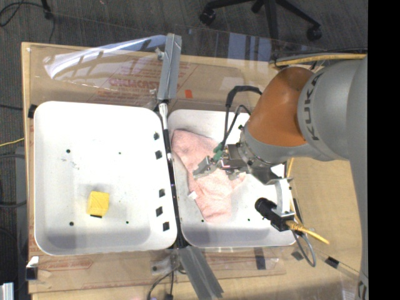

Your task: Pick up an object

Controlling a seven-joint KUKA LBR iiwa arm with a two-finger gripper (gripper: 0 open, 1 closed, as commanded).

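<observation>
The arm reaches in over the right bin (187,233), its hand (209,165) down on a crumpled pink cloth (206,180) that covers much of that bin's left half — whether the hand is apart or clamped on the cloth I cannot tell. A small yellow block (98,204) lies in the left bin (50,167), well apart from the hand.
</observation>
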